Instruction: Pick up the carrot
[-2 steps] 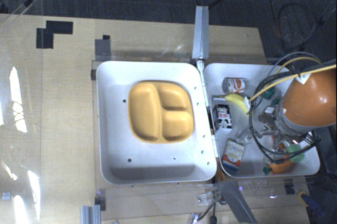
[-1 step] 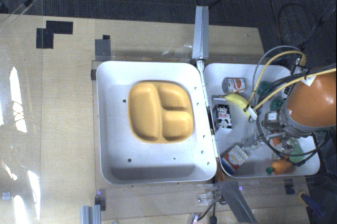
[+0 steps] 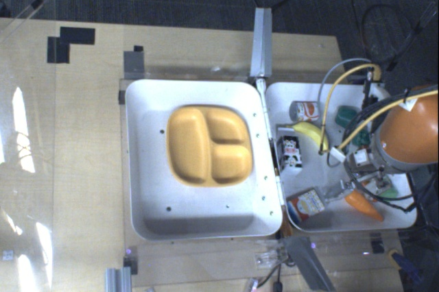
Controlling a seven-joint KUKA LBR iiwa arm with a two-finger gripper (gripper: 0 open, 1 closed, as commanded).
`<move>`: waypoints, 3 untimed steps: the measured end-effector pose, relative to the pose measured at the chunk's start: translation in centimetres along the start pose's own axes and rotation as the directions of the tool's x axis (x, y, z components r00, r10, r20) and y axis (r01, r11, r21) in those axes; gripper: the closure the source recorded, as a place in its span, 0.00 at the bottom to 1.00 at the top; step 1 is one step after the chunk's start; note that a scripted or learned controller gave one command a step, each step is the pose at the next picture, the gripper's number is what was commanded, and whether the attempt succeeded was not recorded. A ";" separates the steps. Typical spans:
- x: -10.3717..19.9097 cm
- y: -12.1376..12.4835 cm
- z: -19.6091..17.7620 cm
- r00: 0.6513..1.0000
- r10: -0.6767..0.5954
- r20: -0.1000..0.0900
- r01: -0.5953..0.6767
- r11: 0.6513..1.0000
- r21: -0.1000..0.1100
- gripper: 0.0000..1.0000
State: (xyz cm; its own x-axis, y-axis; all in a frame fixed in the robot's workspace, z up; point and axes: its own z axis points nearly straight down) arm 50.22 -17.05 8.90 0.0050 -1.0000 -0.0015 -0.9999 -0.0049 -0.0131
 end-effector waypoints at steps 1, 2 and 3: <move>0.5 1.0 -0.1 0.985 0.174 -0.002 -0.174 0.985 0.005 0.00; 1.1 1.0 -0.1 0.960 0.279 0.000 -0.279 0.960 0.005 0.00; 0.8 0.3 -1.3 0.962 0.275 0.007 -0.275 0.961 0.024 1.00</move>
